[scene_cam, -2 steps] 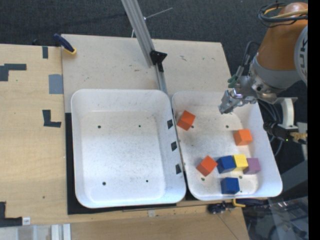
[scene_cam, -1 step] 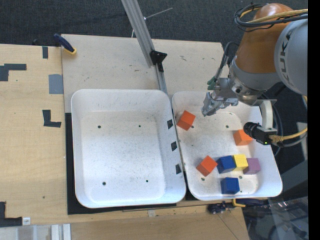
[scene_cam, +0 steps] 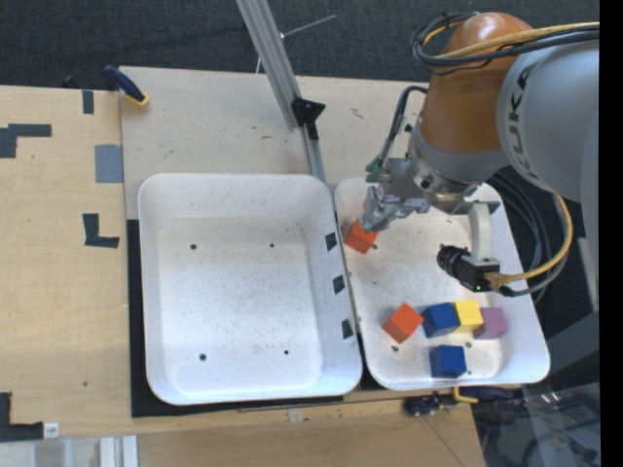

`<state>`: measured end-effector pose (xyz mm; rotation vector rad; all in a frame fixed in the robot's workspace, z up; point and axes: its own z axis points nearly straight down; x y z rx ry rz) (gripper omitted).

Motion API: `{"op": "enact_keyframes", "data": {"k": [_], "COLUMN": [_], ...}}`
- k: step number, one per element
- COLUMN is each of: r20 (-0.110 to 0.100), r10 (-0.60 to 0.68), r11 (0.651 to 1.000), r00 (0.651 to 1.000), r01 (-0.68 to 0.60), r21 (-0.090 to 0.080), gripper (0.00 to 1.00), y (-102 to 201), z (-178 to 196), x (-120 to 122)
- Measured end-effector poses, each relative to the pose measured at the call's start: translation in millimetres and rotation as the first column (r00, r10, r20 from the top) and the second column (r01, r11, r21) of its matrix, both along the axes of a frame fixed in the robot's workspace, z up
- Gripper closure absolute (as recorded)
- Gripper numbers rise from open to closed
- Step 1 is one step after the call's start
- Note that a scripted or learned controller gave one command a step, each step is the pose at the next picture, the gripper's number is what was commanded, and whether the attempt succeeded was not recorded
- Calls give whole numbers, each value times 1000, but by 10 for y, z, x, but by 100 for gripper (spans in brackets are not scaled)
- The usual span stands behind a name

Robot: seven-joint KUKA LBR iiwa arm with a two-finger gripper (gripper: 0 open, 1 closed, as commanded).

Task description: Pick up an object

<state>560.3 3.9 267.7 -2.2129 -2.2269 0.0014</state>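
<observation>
Camera view: two-finger grey gripper (scene_cam: 375, 220) closed on a small orange-red cube (scene_cam: 360, 238), held just at the fingertips, raised over the left edge of the right shallow white bin (scene_cam: 521, 358). Below — another orange cube (scene_cam: 401, 322), two blue cubes (scene_cam: 440, 318), yellow and lilac ones clustered near the bin's front. Best done by lifting straight and slowly, keeping squeeze steady — grip looks marginal, slip likely if jolted.

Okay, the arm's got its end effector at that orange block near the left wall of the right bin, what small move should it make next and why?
Probably a short, straight lift. The orange block sits at the tip of the end effector and looks tilted, as if gripped, though the hold isn't certain. Rising slowly would test the grip and clear the bin wall beside it.
</observation>
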Motion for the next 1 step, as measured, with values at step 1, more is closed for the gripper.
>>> {"op": "enact_keyframes", "data": {"k": [1], "r20": [-3], "r10": [1], "r11": [1000], "r00": [1000], "r01": [-1], "r21": [0], "gripper": [100], "y": [575], "z": [-211], "x": [-177]}}
